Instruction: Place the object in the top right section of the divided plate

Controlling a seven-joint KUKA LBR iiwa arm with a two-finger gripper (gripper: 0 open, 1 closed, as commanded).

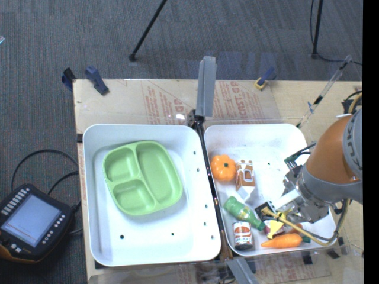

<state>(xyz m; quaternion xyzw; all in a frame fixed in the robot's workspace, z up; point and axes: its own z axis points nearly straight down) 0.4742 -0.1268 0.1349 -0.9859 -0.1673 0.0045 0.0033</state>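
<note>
Hovering low over right bin (278,136), gripper (283,213) sits among carrot (283,241), bottle (243,212), can (242,235); finger state unclear. Divided plate (142,176) well left.

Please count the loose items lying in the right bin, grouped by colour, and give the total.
Orange: 2, round orange pumpkin toy and long orange carrot toy
Green: 1, green plastic bottle
Brown and white: 1, small brown-and-white box
Red-labelled: 1, small can with red label
Yellow: 1, yellow piece beside the end effector
Total: 6
</note>
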